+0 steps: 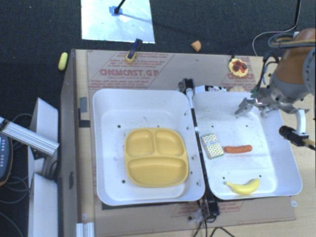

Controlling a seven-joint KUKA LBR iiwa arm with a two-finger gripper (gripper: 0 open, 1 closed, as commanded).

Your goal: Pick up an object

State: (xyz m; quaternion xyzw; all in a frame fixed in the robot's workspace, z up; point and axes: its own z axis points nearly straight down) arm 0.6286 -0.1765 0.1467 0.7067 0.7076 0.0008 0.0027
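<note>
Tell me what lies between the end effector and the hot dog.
Camera view: bare white floor of the right bin separates the end effector from the hot dog.

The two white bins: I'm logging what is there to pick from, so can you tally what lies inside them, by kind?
Divided yellow plate, left bin: 1
Banana, right bin: 1
Sausage, right bin: 1
Patterned sponge, right bin: 1
Total: 4

Robot lab, bench [148,65], white bins [113,102], cables [15,184]
</note>
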